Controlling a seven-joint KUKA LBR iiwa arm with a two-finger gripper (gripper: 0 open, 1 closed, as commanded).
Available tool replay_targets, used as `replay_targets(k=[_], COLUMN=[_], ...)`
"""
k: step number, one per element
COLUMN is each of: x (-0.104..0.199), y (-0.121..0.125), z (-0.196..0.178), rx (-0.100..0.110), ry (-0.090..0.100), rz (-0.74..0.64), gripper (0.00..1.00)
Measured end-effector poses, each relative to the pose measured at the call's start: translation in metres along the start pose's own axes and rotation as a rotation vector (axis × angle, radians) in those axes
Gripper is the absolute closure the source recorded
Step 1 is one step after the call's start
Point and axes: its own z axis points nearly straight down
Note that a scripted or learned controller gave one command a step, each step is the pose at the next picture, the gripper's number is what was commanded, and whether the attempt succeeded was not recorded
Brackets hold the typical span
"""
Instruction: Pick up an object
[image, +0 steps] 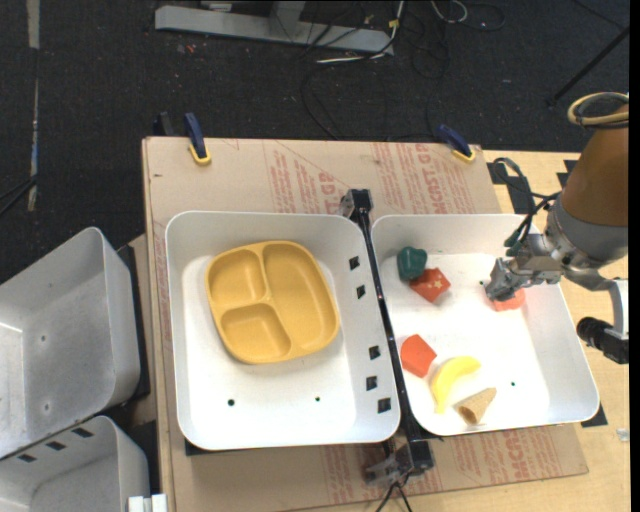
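Observation:
My gripper (503, 283) is low over the right bin (560, 395), near its right wall, directly on top of a small pink-red piece (510, 299) that pokes out beneath it. Whether that piece is held cannot be made out. Further left in the same bin lie a teal object (411, 262) and a red block (431, 286). Toward the front sit an orange-red block (417, 354), a yellow banana (452, 378) and a tan cone (477, 404).
The left bin (200, 400) holds a yellow divided plate (271, 300). A black divider (380, 320) runs between the two bins. Grey tubs (60, 330) stand off the bench to the left. Cables hang by the arm at the right.

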Motion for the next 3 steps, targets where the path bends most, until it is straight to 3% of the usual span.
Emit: replay_targets(k=[3], x=[0.168], y=[-0.003], z=[-0.005], rx=[0.000], ry=[-0.001], rz=[0.000], gripper=[1.00])
